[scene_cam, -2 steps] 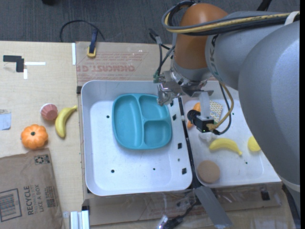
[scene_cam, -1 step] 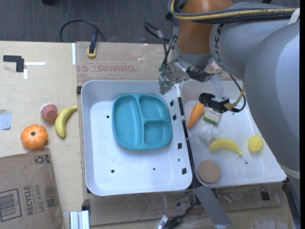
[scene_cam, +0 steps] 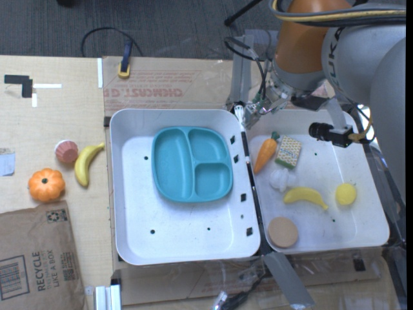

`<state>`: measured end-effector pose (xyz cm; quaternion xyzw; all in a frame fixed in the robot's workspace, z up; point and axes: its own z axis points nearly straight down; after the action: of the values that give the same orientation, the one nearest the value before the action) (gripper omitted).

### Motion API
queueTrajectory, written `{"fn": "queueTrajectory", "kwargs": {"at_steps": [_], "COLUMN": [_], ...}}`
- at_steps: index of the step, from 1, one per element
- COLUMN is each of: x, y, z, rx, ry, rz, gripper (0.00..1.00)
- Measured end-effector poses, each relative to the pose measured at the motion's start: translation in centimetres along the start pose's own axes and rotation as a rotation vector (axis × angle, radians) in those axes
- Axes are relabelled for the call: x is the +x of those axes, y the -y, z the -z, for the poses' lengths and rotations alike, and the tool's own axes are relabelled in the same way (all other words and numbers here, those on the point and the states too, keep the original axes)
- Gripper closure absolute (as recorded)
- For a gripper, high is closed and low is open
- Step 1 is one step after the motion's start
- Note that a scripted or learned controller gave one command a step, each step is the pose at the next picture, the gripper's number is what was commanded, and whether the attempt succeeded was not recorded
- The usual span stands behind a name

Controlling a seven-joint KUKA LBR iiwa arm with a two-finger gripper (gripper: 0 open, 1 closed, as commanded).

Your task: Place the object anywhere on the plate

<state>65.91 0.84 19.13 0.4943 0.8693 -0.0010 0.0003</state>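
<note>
Your gripper (scene_cam: 253,110) sits over the right bin's (scene_cam: 361,228) top-left corner; can't tell its state. Carrot (scene_cam: 264,154) lies just below it, in that bin. Plate (scene_cam: 192,164) is in the left bin (scene_cam: 132,205).

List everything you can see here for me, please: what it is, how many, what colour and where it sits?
Plate: one, teal, three compartments, in the left bin.
Bins: two, white, side by side on the bench.
Carrot: one, orange, right bin, by its left wall.
Sponge-like block: one, yellow and green, right bin, beside the carrot.
Small pale lump: one, whitish, below the block; too blurred to name.
Banana: one, yellow, middle of the right bin.
Lemon: one, yellow, right of that banana.
Round disc: one, tan, right bin's near corner.
Second banana: one, yellow, on the bench left of the bins.
Pumpkin: one, orange, near it.
Pinkish cupcake-like toy: one, same area.
Arm: one, grey with orange band, top right.
</note>
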Motion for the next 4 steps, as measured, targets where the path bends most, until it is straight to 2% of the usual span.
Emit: {"fn": "queueTrajectory", "kwargs": {"at_steps": [2, 3, 4], "x": [-0.3, 3.9, 3.7], "y": [0.0, -1.4, -1.4], "z": [1.9, 0.0, 1.0], "rx": [-0.002, -0.001, -0.003], "ry": [0.004, 0.000, 0.002], "rz": [-0.005, 0.154, 0.150], "gripper": [1.00, 1.00, 1.00]}}
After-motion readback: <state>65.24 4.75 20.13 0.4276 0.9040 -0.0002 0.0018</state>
